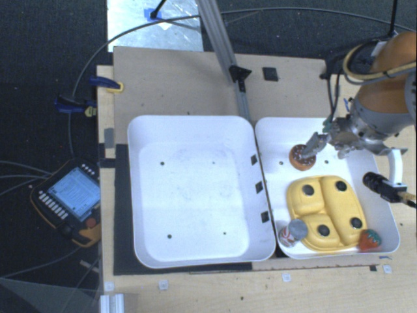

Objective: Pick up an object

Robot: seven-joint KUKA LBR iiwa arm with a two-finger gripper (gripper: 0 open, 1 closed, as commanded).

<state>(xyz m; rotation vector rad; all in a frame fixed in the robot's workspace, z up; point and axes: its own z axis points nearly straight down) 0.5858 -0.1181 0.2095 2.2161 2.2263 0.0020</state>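
Observation:
In the right bin [273,135] lie a brown ring-shaped toy with pale sprinkles [300,158], a large yellow moulded piece with dark dots [327,212], a small grey and red object [293,231] at the front left corner, and a red strawberry-like toy [370,240] at the front right. My gripper [318,146] reaches in from the right and hangs at the upper right edge of the brown ring. It is touching or just above the ring; I cannot tell which. Nothing is visibly lifted.
The left bin [140,194] stands beside the right one, with black clips [258,186] along their shared wall. A slanted grey pole [218,31] crosses the back of the bench. A black part with a white bracket [384,181] juts over the right bin's right rim.

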